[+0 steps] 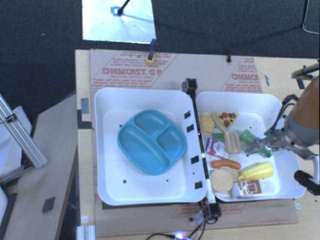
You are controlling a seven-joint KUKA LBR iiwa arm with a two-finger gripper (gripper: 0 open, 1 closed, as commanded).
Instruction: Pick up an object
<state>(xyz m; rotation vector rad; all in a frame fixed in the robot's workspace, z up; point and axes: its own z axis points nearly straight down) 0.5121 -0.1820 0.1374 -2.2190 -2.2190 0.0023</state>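
Reaching from the right, arm point(305, 116) lowers gripper point(261, 148) over right bin point(270, 103) — jaw state unclear; board reads "CHEMCAST GP" point(132, 71).

Arm reaches in from the right, wrist low, end effector point(260, 147) pointing left w/ fingers slightly apart.

Crowded right bin point(270, 103); roomier left bin point(107, 134).

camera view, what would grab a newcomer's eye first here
The big blue divided plate lies alone in the left bin. The right bin holds a jumble of toy food, with a pizza slice near the back, a hot dog in the middle and a yellow mustard bottle toward the front. The arm's hand sits low over that pile, coming in from the right.
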